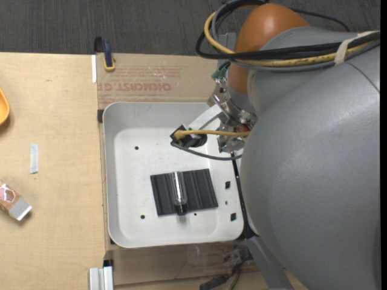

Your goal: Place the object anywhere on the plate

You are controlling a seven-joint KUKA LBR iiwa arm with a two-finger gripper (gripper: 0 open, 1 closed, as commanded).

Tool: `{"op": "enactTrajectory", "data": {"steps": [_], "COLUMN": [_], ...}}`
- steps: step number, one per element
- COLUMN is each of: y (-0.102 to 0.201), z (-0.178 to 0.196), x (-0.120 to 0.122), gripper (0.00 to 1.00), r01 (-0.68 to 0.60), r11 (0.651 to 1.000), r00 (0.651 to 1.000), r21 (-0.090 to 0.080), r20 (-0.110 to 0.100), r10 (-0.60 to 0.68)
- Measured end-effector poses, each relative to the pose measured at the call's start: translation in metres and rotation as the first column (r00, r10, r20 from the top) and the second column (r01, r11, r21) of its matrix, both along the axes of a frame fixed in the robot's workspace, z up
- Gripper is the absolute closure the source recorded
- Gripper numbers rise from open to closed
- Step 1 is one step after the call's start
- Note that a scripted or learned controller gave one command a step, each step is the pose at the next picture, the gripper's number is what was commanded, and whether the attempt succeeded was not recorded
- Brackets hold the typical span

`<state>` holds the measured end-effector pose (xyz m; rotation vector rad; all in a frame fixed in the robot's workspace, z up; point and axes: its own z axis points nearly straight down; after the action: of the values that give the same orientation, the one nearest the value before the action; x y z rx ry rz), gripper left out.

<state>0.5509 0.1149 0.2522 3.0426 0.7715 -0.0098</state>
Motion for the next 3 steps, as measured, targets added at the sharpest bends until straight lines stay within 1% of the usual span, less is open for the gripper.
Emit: {"op": "enactTrajectory", "data": {"steps": [1,2,3], "y": [-0.058,-0.011,0.076], "z": [-0.062,0.0,-0.045], "x": [-0.011,-0.04,-0.031], "gripper": [1.0,1.0,1.0], "r01": [-0.251,-0.304,-0.304], "r11": [0.968,0.953,0.953], "r00": [0.968,0.953,0.953], "r21": [0.003,0.002,0.002], "r20": [-0.002,0.0,-0.003], "r10": [0.251,0.304,0.304]}}
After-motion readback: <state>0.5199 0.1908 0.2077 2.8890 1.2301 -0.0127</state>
